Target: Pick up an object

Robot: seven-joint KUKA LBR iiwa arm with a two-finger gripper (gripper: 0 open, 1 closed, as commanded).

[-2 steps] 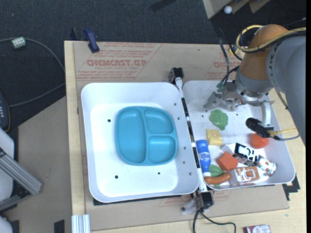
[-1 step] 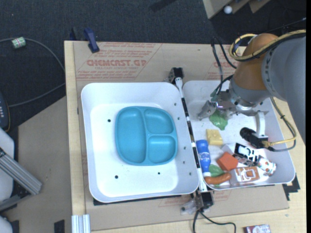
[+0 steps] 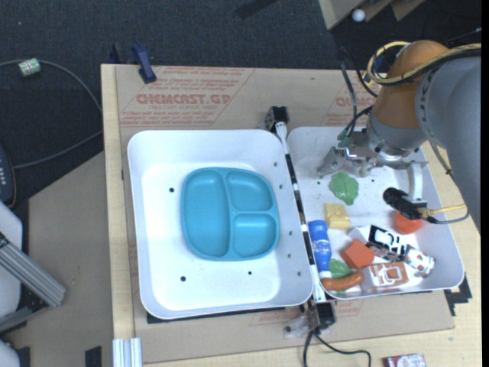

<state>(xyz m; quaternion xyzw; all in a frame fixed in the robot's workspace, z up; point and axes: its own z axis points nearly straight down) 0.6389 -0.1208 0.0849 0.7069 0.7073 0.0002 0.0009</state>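
Fingers (image 3: 355, 157) of mine hang low over the far end of the right bin (image 3: 452, 260), just above the green piece (image 3: 344, 187) (whether they are spread or closed I cannot tell). A blue 3-part tray (image 3: 229, 212) sits in the left bin (image 3: 153, 159) on the desk (image 3: 191, 98).

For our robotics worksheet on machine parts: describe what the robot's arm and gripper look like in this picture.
The arm is thick, rounded and grey, with a glossy orange band above the wrist. Yellow and dark cables loop beside that band. Below sits a grey metal wrist unit, and the gripper is dark metal over the right white bin.
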